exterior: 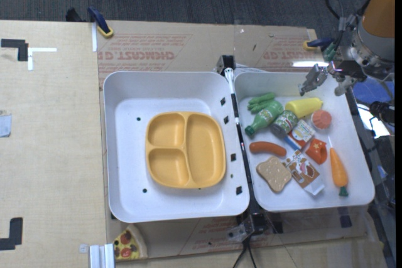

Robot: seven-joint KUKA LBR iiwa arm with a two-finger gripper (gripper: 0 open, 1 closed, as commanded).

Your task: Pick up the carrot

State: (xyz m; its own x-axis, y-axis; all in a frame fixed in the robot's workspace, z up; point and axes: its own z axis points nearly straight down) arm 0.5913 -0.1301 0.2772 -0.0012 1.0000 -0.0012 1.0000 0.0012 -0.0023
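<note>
**One carrot at the right edge of the right bin, gripper above the bin's far rim**

A single carrot (339,170) lies in the right bin (358,198), close to its right wall, orange body pointing away from the camera and green stub toward the near corner. Just to its left sits one red pepper (317,150); farther back lies one red-orange tomato (321,120). One yellow corn cob (303,106) rests beside the tomato. Two green items occupy the bin's back-left area: a bunch of green beans (261,100) and a green bottle (264,118). One small can (284,124) lies between the bottle and the pepper. One sausage (267,148) and one slice of bread (274,173) lie toward the front, with one printed packet (305,172) just right of the bread; a blue-and-white item by the can is too small to identify.

The gripper (321,77) hangs over the far rim of the right bin, well apart from the carrot. Its fingers appear spread, with nothing between them.

The left bin (119,185) holds one yellow plate (186,149) with three compartments. Two bins in total stand side by side, touching.
</note>
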